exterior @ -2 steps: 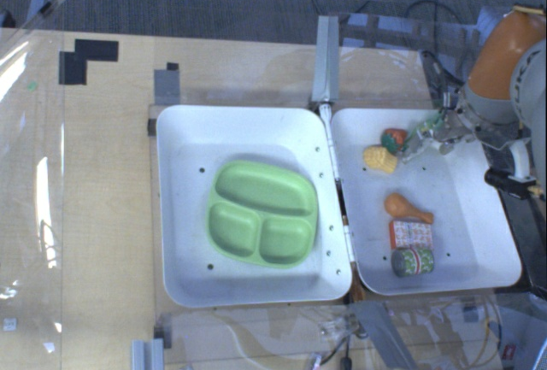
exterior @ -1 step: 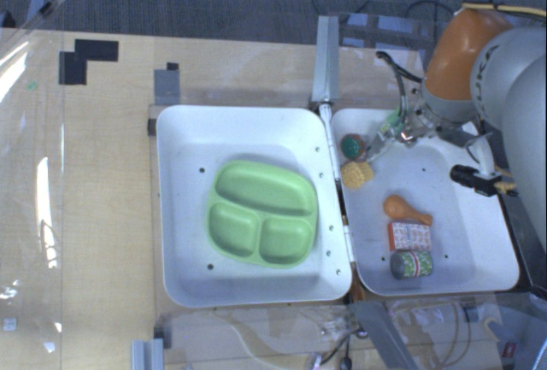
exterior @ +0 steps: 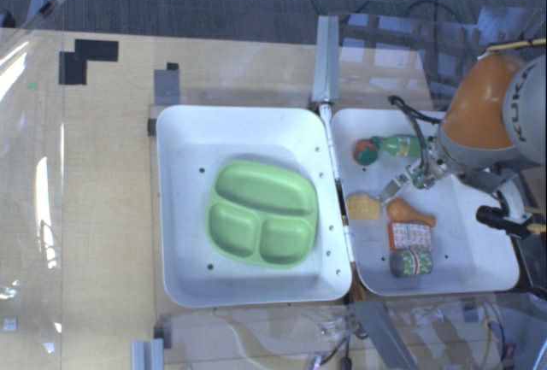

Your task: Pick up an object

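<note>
Object: green bottle [exterior: 389, 147] lies nearest the gripper [exterior: 408, 180].
Gripper: grip state unreadable.
Risk: crowded items could deflect a grasp.

Smooth green plastic tray [exterior: 262, 213], pale wood bench [exterior: 94, 214]

A divided tray [exterior: 261, 213] lies in the left bin [exterior: 184, 274].

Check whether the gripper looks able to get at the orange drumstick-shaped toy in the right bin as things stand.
Probably yes. The gripper hangs just above-left of the orange drumstick-shaped toy, which lies uncovered. A yellow crumbly piece and a red-and-white can crowd it on two sides.
</note>
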Controlling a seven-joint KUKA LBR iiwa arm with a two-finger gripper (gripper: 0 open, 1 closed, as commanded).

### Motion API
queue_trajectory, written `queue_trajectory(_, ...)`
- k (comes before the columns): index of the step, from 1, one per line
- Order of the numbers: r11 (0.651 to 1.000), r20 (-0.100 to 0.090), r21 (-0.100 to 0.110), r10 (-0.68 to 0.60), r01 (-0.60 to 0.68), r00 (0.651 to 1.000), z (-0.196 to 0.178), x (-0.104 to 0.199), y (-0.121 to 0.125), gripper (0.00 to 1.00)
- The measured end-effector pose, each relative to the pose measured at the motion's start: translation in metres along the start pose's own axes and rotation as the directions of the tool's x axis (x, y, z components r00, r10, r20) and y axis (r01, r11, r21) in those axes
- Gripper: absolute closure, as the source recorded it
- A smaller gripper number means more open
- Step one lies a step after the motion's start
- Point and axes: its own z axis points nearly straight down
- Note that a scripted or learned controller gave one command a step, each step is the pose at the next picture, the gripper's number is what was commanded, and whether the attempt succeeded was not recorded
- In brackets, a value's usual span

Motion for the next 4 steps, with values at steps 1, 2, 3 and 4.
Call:
queue_trajectory(1,0.995,0.000,0.000,0.097,-0.097,0.995,-0.001,0.024,-0.068,0.00)
queue_trajectory(2,0.967,0.000,-0.001,0.255,-0.255,0.967,0.000,-0.002,-0.030,0.00)
queue_trajectory(3,0.968,0.002,-0.009,0.252,-0.252,0.968,-0.013,-0.003,-0.027,1.00)
queue_trajectory(4,0.949,0.000,0.001,0.316,-0.316,0.949,-0.135,0.014,0.001,1.00)
